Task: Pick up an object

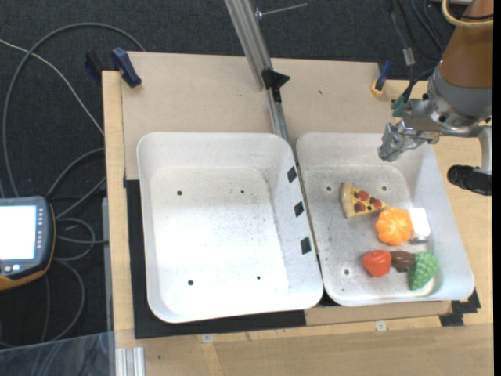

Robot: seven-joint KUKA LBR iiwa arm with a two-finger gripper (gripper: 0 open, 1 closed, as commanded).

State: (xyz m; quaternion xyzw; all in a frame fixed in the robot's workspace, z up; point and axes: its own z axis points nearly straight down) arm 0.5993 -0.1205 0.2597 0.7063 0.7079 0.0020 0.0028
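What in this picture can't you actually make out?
- Tool: too small and blurred in the camera view to tell if it's open or shut.
- Brown thing: partly hidden between the tomato and broccoli; can't identify it.
- Arm: cut off by the top edge.

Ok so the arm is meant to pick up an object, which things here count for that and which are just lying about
For the job:
- gripper
- yellow toy pizza slice
- orange toy pumpkin
- red toy tomato
- green toy broccoli
- small white block
- small brown toy piece
- right white bin holding them

Lying about:
- left white bin
- blue clamp
- handheld screen pendant
- grey cables
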